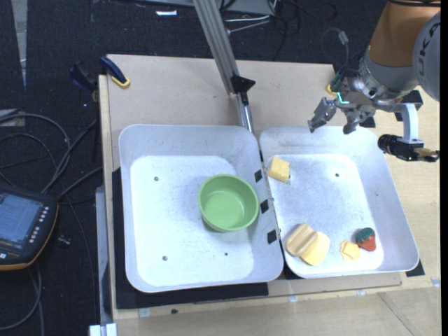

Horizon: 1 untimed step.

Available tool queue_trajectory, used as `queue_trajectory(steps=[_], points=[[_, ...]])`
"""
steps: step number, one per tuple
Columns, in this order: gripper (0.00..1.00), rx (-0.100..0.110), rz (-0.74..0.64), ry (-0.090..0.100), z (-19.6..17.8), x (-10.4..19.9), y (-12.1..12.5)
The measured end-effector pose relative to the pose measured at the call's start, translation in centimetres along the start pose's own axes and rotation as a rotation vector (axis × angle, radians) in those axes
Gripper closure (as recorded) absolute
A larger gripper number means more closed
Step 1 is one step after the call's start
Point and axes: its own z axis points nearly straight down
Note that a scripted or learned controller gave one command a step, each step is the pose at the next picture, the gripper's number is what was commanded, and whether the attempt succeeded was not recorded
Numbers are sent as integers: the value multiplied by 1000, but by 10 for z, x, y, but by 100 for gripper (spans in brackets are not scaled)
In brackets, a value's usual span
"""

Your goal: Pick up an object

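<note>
Green bowl upright in left bin; yellow block in right bin.

- Bright, even light from overhead; the two white bins read pale and slightly washed, with faint speckle on their floors
- Shadows are soft and short: a thin one under the green bowl
- The dark floor around the table stays murky
- Slightly soft focus throughout, noisier at the edges
</note>
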Motion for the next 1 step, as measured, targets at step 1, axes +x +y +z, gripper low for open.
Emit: queue_trajectory(steps=[1], points=[[0,0,0,0,0,0,0]])
